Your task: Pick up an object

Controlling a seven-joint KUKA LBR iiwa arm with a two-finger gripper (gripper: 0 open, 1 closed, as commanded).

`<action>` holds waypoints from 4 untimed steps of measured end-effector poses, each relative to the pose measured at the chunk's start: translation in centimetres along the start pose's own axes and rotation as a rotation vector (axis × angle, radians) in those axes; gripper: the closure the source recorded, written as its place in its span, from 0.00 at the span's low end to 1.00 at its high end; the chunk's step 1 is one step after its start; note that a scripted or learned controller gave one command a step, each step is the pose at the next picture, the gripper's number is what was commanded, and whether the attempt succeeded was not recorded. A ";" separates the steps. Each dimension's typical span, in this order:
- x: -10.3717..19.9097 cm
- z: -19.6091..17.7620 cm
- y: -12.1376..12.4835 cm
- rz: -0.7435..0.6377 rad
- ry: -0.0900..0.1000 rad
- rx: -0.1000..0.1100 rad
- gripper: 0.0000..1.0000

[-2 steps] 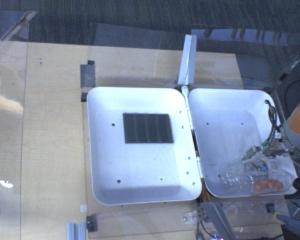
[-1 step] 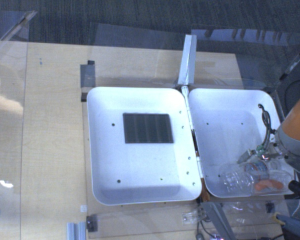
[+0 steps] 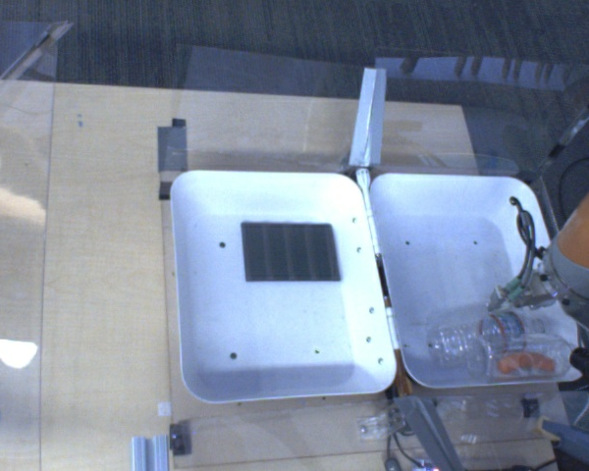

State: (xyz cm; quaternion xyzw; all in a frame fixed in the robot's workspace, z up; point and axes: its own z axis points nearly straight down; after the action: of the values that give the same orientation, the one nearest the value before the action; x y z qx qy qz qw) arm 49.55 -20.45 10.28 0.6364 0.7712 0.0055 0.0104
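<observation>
The arm (image 3: 581, 253) reaches in at the right, its gripper (image 3: 522, 297) low over the right bin (image 3: 442, 214); whether it is clenched I cannot tell. A clear bottle (image 3: 466, 341) lies in that bin's near corner, beside something orange (image 3: 525, 363). A dark slatted pad (image 3: 290, 251) lies in the left bin (image 3: 206, 292).

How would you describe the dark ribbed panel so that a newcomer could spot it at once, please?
Find the left white bin of the two. The dark ribbed panel lies flat in its upper middle, a grey rectangle, unlike the clear plastic items in the right bin.
</observation>
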 end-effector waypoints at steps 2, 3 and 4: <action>4.3 -5.4 0.9 0.295 0.004 0.016 0.00; 2.4 -1.7 8.8 0.281 0.004 0.020 0.00; -0.2 1.9 14.0 0.005 0.025 0.052 0.00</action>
State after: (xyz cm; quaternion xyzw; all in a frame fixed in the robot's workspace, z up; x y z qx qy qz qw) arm 63.36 -18.00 8.67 0.6383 0.7696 -0.0064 -0.0158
